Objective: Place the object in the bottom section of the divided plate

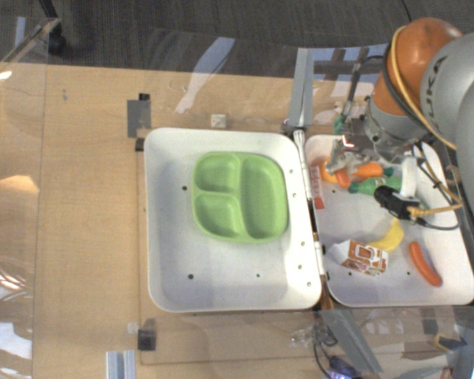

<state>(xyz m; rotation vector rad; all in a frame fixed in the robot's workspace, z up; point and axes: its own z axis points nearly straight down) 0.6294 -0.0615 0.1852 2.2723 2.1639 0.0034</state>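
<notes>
The gripper (341,158) sat over the carrot (362,170) in the right bin (458,290) (can't tell its grip); the green divided plate (242,196) lay left of it with open room, a hot dog (425,264) and carton (366,257) nearby.

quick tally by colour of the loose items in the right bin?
Orange: 2, the carrot and the piece beside it
Green: 1
Yellow: 1
Red-orange sausage: 1
Red-and-white packet: 1
Total: 6, though the arm may hide more.
</notes>
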